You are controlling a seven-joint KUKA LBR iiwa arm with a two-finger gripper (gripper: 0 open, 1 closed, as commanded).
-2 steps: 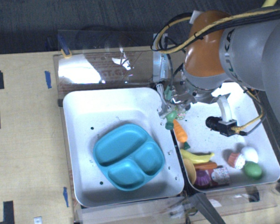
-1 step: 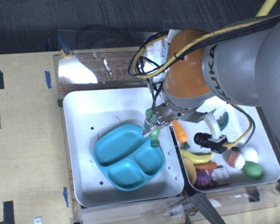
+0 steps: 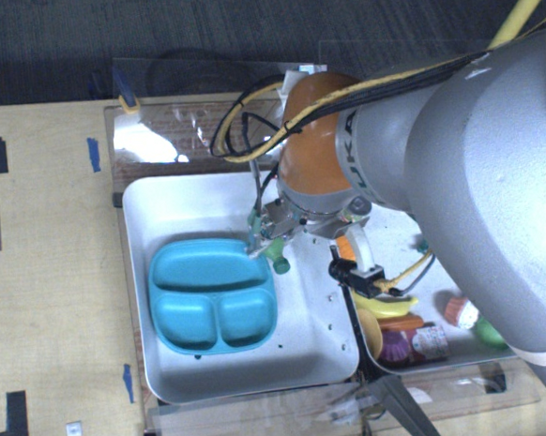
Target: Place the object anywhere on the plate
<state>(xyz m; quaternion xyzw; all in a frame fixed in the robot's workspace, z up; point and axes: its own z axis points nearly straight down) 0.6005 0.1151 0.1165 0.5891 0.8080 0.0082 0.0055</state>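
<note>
A blue divided plate [image 3: 213, 297] lies in the left white bin [image 3: 307, 346], toward its left side. My gripper [image 3: 267, 241] hangs over the plate's upper right rim, under the orange wrist band. A small green object [image 3: 278, 260] sits between the fingertips, just off the plate's right edge. The gripper looks shut on it. The wrist hides the upper part of the fingers.
The right bin [image 3: 426, 365] holds several items: a yellow banana-like piece [image 3: 388, 305], an orange piece [image 3: 406, 324], a purple one [image 3: 394, 344], a white and red one [image 3: 461, 312]. The big grey arm covers most of that bin. Cables loop behind the left bin.
</note>
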